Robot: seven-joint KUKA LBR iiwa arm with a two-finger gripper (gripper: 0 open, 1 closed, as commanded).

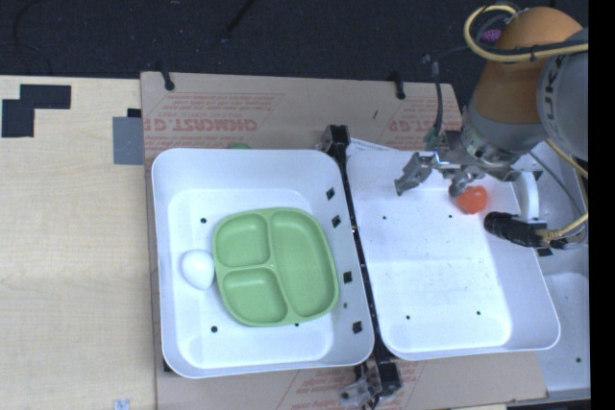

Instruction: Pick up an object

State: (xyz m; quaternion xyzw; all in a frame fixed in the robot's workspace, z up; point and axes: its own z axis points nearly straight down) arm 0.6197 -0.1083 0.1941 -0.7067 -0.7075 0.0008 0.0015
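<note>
A small orange-red ball (472,199) lies near the far right corner of the right bin (452,322). My gripper (439,180) hangs over the far part of that bin, open, its fingers spread left and right. One fingertip (407,181) points toward the bin's middle. The other is just above and left of the ball. Nothing is between the fingers. In the left bin (178,206) a green divided plate (275,265) lies flat, with a white egg-shaped thing (198,268) touching its left rim.
The two bins meet at a black-clipped divider (348,245). Cardboard (259,115) lies under and behind them. Pale bench surface (67,245) extends to the left. The arm's orange band (524,62) is above the right bin's far right corner.
</note>
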